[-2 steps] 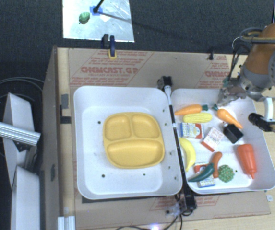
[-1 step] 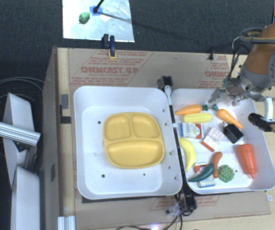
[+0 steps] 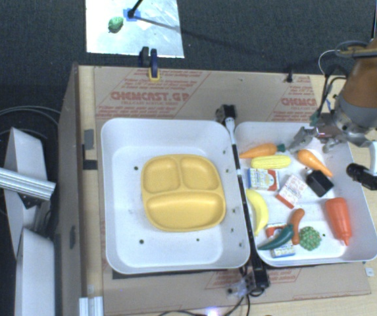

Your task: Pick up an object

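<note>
Bench | bins: 2 | plate: 1 | carrots: 3 | tool

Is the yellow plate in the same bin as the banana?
No, the yellow divided plate sits alone in the left bin, while the banana lies in the right bin.

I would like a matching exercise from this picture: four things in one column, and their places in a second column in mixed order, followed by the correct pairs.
Things:
1. yellow divided plate
2. broccoli
3. banana
4. corn cob

Places:
A. right bin, near front edge
B. middle of left bin
C. right bin, back part, just below a carrot
D. right bin, along its left wall

Pairs: 1-B, 2-A, 3-D, 4-C
</note>
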Robot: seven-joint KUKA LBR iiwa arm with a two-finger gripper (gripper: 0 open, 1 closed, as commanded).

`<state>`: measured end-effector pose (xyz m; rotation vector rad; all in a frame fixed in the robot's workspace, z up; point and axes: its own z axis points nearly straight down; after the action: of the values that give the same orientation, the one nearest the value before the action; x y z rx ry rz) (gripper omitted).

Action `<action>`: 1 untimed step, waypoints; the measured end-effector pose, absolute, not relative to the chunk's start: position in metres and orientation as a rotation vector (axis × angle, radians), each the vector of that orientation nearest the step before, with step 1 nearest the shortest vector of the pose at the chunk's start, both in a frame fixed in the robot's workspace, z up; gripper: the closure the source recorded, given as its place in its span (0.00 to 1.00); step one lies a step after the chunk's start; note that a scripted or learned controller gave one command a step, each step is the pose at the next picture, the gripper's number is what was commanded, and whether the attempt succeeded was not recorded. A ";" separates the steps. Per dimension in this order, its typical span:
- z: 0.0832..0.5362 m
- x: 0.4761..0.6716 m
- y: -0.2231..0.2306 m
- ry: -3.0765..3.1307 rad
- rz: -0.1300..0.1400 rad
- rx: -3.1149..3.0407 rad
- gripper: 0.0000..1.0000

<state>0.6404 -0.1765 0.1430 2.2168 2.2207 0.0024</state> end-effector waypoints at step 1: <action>0.089 0.653 -0.207 2.221 -0.001 2.220 0.00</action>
<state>0.6533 -0.2070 0.0889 2.2203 2.2212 -0.0008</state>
